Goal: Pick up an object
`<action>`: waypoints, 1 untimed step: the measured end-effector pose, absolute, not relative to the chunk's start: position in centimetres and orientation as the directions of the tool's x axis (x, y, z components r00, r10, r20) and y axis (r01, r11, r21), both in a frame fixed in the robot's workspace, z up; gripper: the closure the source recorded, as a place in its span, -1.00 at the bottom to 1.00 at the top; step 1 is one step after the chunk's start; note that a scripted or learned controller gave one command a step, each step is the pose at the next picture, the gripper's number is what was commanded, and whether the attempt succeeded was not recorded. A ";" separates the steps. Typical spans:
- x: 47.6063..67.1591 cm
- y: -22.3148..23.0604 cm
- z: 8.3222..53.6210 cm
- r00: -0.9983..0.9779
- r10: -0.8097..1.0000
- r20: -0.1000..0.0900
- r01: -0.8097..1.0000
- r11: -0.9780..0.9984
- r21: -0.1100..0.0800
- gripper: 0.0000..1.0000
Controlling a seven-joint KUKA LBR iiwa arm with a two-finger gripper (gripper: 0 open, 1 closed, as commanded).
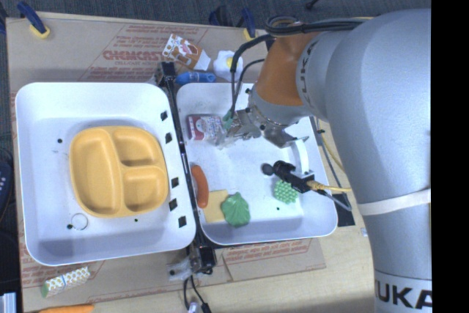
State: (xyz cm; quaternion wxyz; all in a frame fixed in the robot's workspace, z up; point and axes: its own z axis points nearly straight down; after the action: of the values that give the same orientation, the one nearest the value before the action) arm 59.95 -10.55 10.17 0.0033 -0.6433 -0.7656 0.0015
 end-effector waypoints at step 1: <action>59.9 -10.5 10.2 -0.172 0.985 0.003 0.985 0.172 -0.007 -1.00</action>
State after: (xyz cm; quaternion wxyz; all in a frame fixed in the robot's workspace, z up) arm 59.94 -10.55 10.17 0.0034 -0.6432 -0.7657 0.0016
